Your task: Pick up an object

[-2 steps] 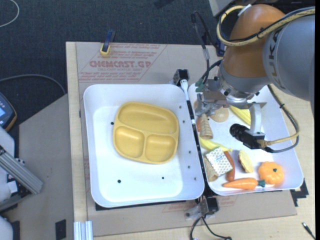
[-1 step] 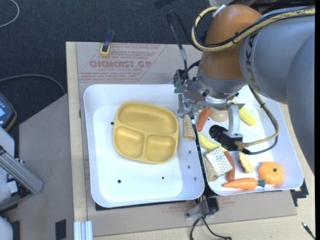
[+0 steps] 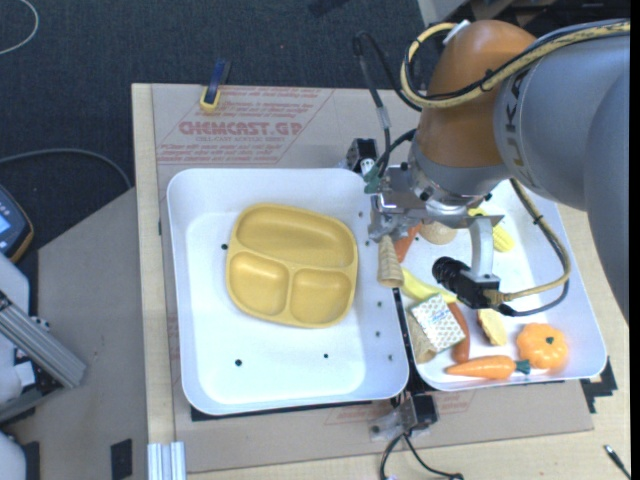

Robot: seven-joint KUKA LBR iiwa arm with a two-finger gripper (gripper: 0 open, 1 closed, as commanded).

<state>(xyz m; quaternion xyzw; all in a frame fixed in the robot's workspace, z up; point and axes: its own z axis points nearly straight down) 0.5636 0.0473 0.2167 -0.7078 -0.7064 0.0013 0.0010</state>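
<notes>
Across the left bin point(image 3: 200, 368), a yellow divided plate point(image 3: 291, 264) lies centred. Over the right bin's point(image 3: 575, 288) upper-left corner hangs the gripper point(image 3: 400, 230). Toy carrot point(image 3: 480, 368) and small pumpkin point(image 3: 542, 345) lie at its lower edge.

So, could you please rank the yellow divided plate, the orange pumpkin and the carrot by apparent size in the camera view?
1. yellow divided plate, clearly largest
2. carrot
3. orange pumpkin
The carrot looks longer but thinner than the pumpkin, so that ordering is uncertain.

Divided plate point(image 3: 291, 265): mustard yellow. Bins point(image 3: 200, 348): white. Carrot point(image 3: 480, 368) and small pumpkin point(image 3: 542, 346): orange. Wrapped packet point(image 3: 434, 320): pale with blue speckles, possibly print. Arm point(image 3: 560, 98): grey, orange band.
</notes>
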